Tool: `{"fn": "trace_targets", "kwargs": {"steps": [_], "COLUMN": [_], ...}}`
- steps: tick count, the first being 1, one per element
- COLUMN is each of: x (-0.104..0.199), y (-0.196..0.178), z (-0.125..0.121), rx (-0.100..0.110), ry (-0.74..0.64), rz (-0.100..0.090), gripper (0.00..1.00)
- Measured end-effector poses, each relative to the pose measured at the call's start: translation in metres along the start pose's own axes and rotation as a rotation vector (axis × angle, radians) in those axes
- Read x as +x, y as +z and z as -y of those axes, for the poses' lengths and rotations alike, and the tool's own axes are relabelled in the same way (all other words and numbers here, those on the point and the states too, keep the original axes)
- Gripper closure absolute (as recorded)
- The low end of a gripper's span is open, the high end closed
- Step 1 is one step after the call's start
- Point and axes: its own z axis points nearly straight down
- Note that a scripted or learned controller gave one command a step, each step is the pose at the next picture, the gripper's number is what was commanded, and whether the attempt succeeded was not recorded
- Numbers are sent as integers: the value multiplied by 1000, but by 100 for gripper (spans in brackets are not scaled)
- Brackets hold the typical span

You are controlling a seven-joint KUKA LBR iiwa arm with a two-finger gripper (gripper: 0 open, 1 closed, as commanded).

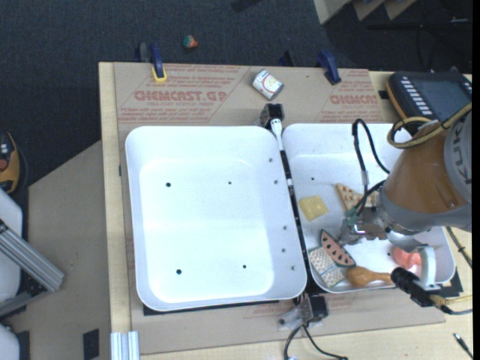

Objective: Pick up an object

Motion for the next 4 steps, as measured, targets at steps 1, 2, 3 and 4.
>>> {"fn": "trace_targets", "kwargs": {"steps": [1, 2, 3, 4], "x": [1, 89, 172, 240], "y": [-11, -108, -281, -231], "z": [-4, -66, -100, -85], "rx": [-10, -23, -30, -1], "ry": [-3, -17, -16, -12], "rz": [3, 0, -2, 1], "gripper": [100, 100, 100, 100]}}
